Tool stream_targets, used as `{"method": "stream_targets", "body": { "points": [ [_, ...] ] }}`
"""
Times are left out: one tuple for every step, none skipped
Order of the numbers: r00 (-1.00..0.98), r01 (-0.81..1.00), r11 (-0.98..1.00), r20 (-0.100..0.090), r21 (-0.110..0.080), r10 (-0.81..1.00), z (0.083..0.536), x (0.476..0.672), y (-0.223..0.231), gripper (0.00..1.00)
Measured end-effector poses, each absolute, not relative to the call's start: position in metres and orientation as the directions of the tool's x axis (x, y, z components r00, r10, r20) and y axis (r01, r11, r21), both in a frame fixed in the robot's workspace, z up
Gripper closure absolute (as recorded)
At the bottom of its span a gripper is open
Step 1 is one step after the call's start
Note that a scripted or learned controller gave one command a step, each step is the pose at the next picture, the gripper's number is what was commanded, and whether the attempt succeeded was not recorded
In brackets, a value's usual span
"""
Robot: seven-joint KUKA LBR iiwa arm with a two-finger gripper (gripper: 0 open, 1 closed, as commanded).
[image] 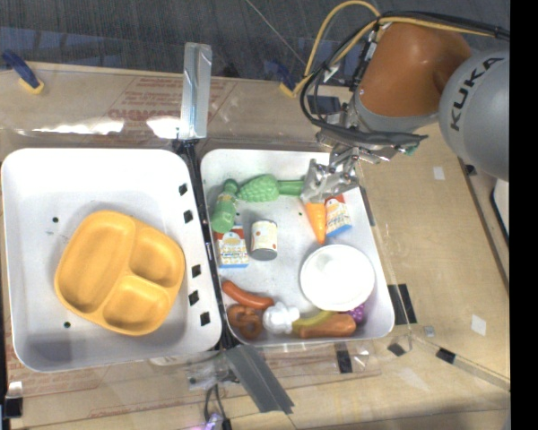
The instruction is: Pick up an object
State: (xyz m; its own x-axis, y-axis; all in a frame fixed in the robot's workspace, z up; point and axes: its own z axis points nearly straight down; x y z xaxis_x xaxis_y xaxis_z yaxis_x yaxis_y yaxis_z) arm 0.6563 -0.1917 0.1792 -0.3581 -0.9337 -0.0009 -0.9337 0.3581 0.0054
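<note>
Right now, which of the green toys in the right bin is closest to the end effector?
The green corn-like toy lying along the bin's far edge; its stem reaches toward the end effector. The green bottle sits farther left, by the divider.

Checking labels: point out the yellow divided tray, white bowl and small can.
yellow divided tray (118,270), camera view, centre ridge.
white bowl (338,276), camera view, middle of its inside.
small can (264,239), camera view, its side label.

Tan cardboard-like bench top (430,240) under clear plastic sheeting with glare at far left (81,125), strips of black tape (402,303) along the near right, dark ribbed floor or matting (117,12) beyond the far edge, and a thin pale cable (255,12), perhaps, trailing across it.
</note>
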Motion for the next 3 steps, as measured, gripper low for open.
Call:
{"method": "stream_targets", "body": {
  "points": [
    [-0.163, -0.987, 0.163, -0.002, 0.004, -0.987, 0.091, 0.529, -0.142, 1.0],
    [-0.162, -0.987, 0.162, -0.002, 0.003, -0.987, 0.091, 0.529, -0.141, 0.0],
    [-0.397, -0.918, 0.397, -0.003, -0.001, -0.918, 0.092, 0.55, -0.155, 0.0]
  ]
}}
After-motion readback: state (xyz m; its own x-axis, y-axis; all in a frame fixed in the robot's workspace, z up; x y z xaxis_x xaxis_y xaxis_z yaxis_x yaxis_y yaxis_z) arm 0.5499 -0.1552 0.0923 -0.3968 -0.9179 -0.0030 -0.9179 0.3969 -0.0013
